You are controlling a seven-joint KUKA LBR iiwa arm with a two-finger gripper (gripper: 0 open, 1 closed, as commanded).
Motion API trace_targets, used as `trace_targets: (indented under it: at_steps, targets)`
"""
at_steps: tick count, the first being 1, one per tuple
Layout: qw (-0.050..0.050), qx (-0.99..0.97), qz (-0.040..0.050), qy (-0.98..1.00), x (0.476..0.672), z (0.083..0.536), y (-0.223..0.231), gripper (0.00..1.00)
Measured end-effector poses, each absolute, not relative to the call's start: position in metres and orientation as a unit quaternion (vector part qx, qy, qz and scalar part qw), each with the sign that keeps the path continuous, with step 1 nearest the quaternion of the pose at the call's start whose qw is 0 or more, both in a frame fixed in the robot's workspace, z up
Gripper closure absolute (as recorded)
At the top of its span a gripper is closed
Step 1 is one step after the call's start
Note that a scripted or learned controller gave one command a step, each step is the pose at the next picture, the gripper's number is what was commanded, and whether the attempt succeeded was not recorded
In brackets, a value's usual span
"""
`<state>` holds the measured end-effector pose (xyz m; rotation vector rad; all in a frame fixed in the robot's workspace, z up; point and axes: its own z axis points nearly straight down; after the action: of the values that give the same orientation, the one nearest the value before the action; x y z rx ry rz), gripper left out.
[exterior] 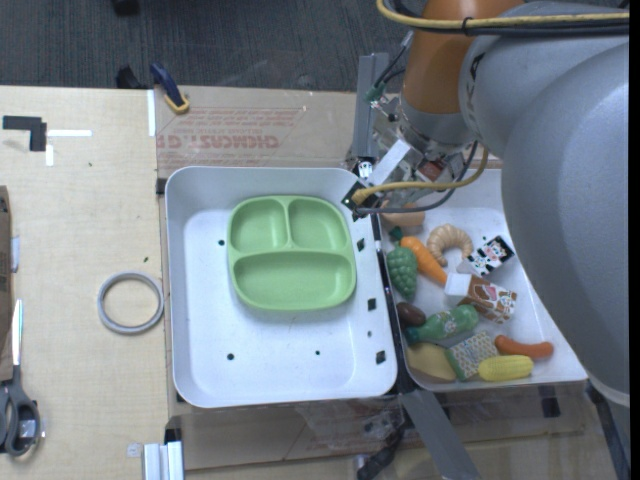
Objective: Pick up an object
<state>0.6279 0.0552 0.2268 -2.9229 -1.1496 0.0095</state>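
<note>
The right bin holds several toy foods: an orange carrot, a tan croissant, a green bunch of grapes, a black-and-white cow-patterned piece, a yellow piece and an orange sausage. My gripper hangs low over the far left corner of that bin, close to the wall between the two bins and just above the carrot's tip. The wrist and cables hide its lower end.
A green divided plate lies in the left bin. On the bench to the left are a grey tape ring and scissors. My bulky grey arm covers the right bin's right side.
</note>
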Motion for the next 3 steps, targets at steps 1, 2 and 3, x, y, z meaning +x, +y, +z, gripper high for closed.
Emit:
trace_targets:
  at_steps: [1, 2, 3]
  targets:
    - [0.000, -0.935, 0.0020, -0.356, 0.653, 0.325, 0.043, 1.00]
    - [0.000, -0.912, 0.0021, -0.411, 0.652, 0.439, 0.041, 1.00]
    - [0.000, -0.933, 0.0029, -0.360, 0.639, 0.308, 0.075, 1.00]
